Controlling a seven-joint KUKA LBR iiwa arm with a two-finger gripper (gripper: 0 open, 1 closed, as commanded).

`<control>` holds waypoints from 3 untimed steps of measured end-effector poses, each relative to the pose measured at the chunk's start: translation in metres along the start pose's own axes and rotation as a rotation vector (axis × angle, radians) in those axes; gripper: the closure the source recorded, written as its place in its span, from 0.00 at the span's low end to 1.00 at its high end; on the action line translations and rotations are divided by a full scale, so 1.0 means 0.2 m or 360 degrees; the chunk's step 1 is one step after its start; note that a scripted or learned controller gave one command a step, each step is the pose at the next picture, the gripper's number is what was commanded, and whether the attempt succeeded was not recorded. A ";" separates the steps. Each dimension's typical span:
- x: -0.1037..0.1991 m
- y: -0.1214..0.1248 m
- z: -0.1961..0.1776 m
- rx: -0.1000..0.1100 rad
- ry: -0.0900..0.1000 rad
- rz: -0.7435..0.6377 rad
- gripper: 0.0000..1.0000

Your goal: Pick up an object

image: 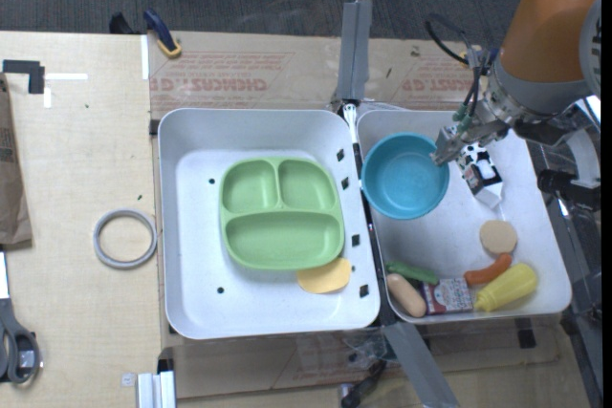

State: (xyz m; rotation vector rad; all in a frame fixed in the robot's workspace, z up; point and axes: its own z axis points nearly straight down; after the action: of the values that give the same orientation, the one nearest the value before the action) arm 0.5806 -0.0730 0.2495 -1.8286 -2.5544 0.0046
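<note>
A blue bowl (402,179) sits upright at the back left of the right bin (449,239). My gripper (457,148) hangs low over the bowl's right rim, at or just above it. I cannot see whether it touches the rim. Behind it rises the grey arm with its orange band (555,0). Along the bin's front lie a tan round piece (498,237), an orange carrot-like piece (488,272), a yellow bottle (508,288), a red packet (448,296), a green vegetable (413,272) and a beige bun-like piece (406,295).
The left bin (186,234) holds a green divided plate (282,212) with a yellow flat piece (324,278) at its front edge. A metal divider (356,53) stands between the bins at the back. A tape ring (125,237) and scissors (17,349) lie on the bench at left.
</note>
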 end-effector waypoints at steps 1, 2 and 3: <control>0.08 -0.51 0.24 0.0001 0.0003 -0.0095 1.00; -0.20 -0.17 -0.15 -0.0002 0.0000 -0.0036 1.00; -0.16 -0.28 -0.26 -0.0002 0.0000 0.0084 1.00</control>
State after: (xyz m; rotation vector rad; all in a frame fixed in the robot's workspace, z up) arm 0.5371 -0.1209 0.3023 -1.8956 -2.5061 0.0030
